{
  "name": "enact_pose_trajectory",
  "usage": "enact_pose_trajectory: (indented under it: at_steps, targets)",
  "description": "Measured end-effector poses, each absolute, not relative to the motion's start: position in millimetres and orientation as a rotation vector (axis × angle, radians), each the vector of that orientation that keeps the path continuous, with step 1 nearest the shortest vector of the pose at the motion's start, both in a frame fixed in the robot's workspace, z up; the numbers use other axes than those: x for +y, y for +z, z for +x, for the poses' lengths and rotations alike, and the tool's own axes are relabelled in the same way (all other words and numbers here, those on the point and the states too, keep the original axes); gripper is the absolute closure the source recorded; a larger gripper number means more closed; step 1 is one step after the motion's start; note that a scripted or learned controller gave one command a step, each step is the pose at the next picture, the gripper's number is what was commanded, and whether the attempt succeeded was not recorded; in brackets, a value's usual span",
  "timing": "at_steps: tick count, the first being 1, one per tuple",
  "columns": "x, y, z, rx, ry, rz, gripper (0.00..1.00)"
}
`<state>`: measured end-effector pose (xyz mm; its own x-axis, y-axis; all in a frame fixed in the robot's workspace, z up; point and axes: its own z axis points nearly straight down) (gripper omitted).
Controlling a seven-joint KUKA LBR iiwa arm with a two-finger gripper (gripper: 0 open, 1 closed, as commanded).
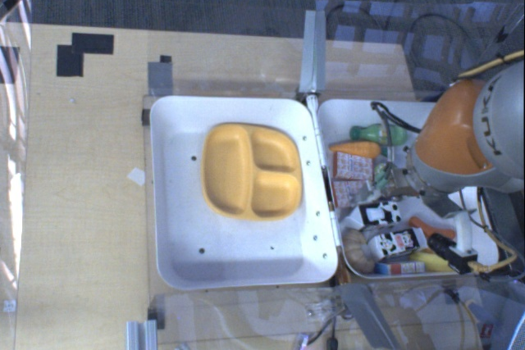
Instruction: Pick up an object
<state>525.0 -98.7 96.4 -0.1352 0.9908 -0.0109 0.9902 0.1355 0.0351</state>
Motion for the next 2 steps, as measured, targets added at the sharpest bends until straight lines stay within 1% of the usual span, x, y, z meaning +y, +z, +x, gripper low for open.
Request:
enact_pose_trajectory:
  at_steps: [1,2]
  targets:
    - [-97.1,108.5,527.2,2.347,0.037,2.042,1.00]
    - [-97.6,108.7,527.1,2.346,0.036,2.041,0.00]
